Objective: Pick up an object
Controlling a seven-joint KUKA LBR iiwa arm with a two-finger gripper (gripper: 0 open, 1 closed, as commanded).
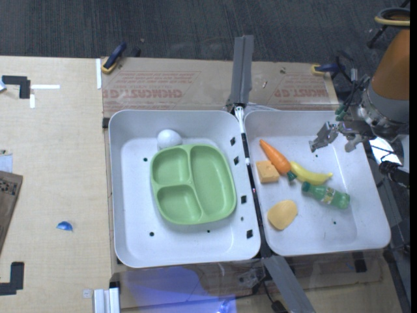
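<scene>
Where mirrored lettering crosses cardboard (189,83), unreadable; open hand (337,137) above carrot (275,157)

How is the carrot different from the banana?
The carrot is orange and nearly straight; the banana is yellow and curved. The carrot slants from upper left to lower right; the banana lies closer to level. The carrot sits nearer the bin divider; the banana sits nearer the green bottle. Both lie in the right bin, about touching.
</scene>
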